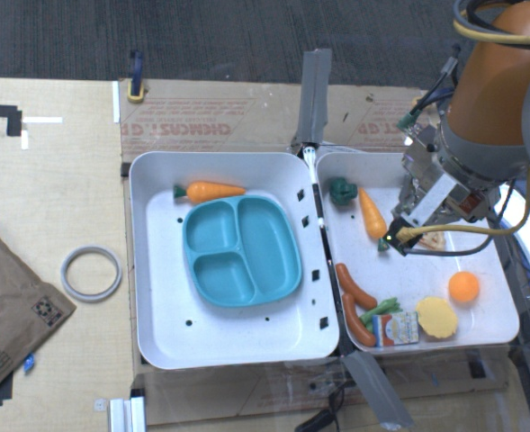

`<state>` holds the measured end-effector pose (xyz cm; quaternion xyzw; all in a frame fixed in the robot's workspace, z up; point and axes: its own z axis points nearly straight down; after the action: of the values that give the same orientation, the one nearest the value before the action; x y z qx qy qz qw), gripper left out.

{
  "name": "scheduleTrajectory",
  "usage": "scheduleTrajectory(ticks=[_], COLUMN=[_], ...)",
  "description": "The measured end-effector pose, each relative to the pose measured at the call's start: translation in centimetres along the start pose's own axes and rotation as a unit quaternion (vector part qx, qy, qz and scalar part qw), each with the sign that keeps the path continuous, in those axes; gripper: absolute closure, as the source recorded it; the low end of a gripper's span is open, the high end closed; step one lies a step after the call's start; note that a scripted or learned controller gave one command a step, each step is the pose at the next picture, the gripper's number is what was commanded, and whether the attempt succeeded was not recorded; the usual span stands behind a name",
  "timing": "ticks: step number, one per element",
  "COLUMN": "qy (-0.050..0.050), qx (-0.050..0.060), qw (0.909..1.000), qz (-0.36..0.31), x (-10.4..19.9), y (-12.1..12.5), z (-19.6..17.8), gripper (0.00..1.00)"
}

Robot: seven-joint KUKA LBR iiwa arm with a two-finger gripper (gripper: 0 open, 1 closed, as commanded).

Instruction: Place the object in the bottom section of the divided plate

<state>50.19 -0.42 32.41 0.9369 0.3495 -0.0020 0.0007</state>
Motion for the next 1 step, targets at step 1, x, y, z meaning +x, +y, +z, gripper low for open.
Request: scheduleTrajectory(ticks=[1], qy=[-0.001], qx=[0.002], qw=[0.9952], qz=[0.098], x=[4.28], y=[-0.04], z=[11.72], gripper=[1.0])
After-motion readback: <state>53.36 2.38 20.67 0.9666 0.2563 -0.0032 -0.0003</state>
